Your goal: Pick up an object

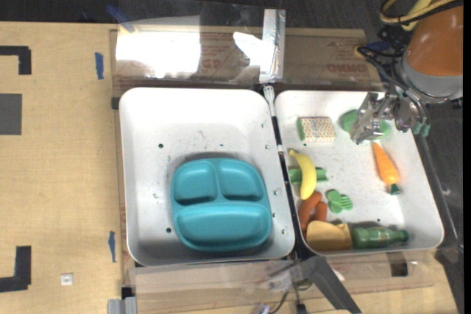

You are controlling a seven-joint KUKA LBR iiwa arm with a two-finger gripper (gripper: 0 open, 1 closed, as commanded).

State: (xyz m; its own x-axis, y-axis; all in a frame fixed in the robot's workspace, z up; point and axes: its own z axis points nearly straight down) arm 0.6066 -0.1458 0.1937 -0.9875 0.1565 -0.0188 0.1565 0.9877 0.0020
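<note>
**Gripper low over the far corner of the right bin**

My gripper (372,125) hangs at the far right of the right bin (430,191), over a green item (352,118) that my wrist partly hides; I cannot tell what it is, nor how my gripper stands. Just beside lie a carrot (385,165) and a pale waffle-textured block (316,129). A banana (305,173), a green bottle (378,236) and other toy foods crowd the near wall. The left bin (140,158) holds a teal divided tray (219,204)
</note>
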